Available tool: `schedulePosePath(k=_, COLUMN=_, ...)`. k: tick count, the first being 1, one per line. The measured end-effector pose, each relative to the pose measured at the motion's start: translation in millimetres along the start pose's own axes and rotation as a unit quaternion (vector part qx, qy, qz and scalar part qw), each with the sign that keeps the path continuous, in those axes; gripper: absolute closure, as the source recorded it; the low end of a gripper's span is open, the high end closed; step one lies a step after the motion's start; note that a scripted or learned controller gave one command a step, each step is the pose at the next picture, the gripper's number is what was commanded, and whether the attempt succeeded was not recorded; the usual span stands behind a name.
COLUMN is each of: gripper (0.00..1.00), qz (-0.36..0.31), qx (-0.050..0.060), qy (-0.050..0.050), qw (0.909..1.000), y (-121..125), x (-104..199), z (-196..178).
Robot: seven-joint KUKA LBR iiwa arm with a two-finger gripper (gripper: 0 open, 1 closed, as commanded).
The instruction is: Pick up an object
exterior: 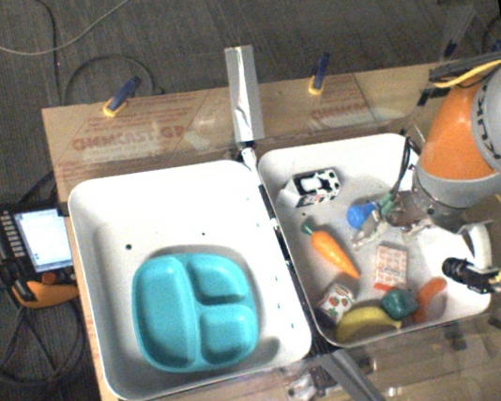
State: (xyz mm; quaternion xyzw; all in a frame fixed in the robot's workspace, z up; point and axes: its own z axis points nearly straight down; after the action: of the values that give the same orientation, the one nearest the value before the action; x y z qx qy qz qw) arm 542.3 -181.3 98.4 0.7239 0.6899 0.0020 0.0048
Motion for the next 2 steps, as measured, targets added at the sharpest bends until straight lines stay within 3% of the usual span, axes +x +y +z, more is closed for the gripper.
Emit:
schedulePosePath(k=1, gripper=0.00, qz=0.001, qx=-0.001, qy=-0.001, qw=1.0000, y=73.0, x=-5.0, z=9.8)
schedulePosePath(k=2, gripper=1.00, qz=0.001, qx=-0.001, qy=-0.004, qw=1.0000, y=73.4, x=-6.1, z=-0.1)
